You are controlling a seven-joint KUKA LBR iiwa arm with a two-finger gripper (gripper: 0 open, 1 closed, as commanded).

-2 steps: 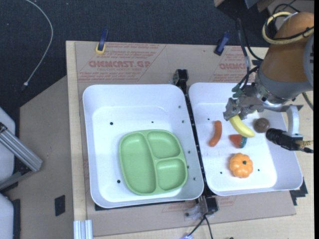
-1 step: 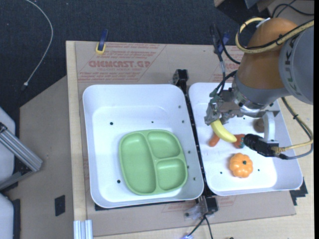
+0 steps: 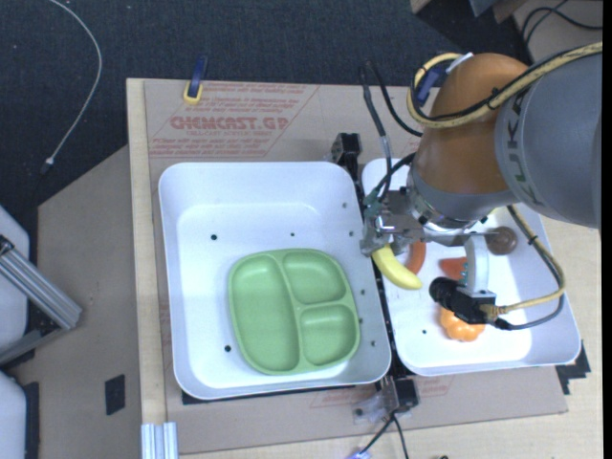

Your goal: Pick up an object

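The grey arm (image 3: 535, 113) reached in from the right and hung over the right bin (image 3: 497, 347), its bulk covering much of that bin's far half. The left bin (image 3: 191, 199) held a green divided plate (image 3: 292, 309). Below the wrist the gripper (image 3: 387, 229) stood at the right bin's left wall, just above a yellow banana (image 3: 397, 268); whether it was wide or narrow could not be told. An orange piece (image 3: 462, 326) and a brown item (image 3: 501, 241) lay nearby. Judged from this, a good pick meant centring over the banana's middle, clear of the wall.
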